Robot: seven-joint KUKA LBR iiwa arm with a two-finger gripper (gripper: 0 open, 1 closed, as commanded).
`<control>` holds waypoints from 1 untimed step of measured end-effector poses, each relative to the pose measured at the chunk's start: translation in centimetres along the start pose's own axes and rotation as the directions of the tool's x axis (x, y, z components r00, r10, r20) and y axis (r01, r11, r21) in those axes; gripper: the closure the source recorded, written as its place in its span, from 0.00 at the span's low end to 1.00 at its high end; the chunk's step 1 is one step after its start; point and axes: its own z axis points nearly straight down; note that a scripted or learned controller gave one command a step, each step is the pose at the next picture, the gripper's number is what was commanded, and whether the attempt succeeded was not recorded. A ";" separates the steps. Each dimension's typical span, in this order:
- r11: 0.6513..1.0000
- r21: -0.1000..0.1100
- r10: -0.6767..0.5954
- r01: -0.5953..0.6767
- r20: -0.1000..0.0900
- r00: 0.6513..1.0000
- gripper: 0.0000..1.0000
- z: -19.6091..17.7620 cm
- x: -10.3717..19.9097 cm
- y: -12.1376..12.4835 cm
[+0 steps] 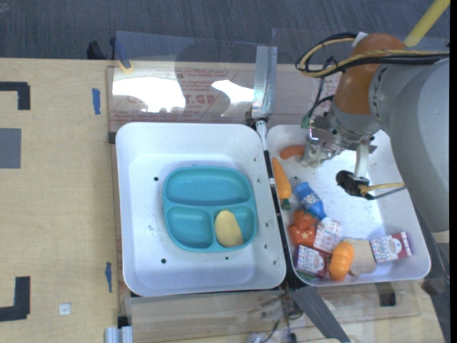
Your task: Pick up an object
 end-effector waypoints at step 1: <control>1.000 0.005 0.002 -0.002 0.004 1.000 0.00 0.1 -0.3 -0.1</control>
